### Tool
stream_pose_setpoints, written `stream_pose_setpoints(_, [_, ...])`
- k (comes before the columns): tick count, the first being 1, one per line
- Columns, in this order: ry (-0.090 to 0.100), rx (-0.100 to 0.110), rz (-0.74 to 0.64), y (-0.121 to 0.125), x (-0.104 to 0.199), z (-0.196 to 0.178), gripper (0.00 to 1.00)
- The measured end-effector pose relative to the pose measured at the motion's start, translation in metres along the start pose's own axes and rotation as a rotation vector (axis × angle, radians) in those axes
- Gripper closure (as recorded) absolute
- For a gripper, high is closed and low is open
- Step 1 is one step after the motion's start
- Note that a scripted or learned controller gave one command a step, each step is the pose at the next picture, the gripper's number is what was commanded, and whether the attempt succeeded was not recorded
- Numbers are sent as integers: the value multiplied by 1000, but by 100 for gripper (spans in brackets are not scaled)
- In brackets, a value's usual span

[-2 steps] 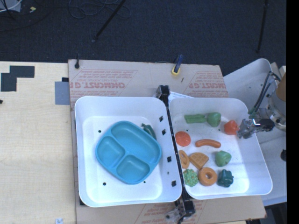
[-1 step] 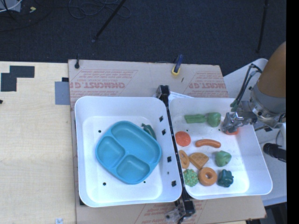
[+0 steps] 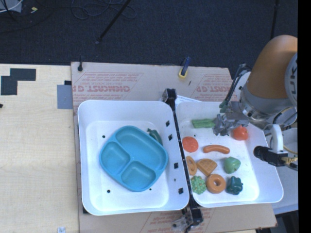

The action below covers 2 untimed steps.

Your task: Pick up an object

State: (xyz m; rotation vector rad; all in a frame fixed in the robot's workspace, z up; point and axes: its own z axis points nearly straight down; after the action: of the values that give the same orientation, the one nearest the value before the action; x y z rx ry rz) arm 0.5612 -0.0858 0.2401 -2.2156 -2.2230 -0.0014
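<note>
Arm w/ its orange band reaches in from the right, hand (image 3: 224, 125) low over the right shallow white bin (image 3: 272, 191), near its back. Fingers are dark and blurred against the bin; can't tell if they're apart or together. Just left of the hand lies a long green plastic veg piece (image 3: 202, 123); just right, a red-orange round toy (image 3: 239, 133). Nearer the front: a red tomato slice (image 3: 190, 143), an orange-red sausage (image 3: 216, 149), a tan waffle piece (image 3: 206, 166), a green pepper (image 3: 232, 165), a glazed doughnut ring (image 3: 215, 183), a bumpy green broccoli head (image 3: 198, 184), a dark teal toy (image 3: 234, 185). Left white bin (image 3: 92, 198) holds a blue compartment plate (image 3: 133, 157), tilted on the bench (image 3: 34, 154).
</note>
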Motion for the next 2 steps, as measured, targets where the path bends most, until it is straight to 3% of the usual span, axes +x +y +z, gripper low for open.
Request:
stream_pose_setpoints(1, [0,1,-1,3,57,-1,100])
stream_pose_setpoints(2, [-1,0,-1,26,104,5,100])
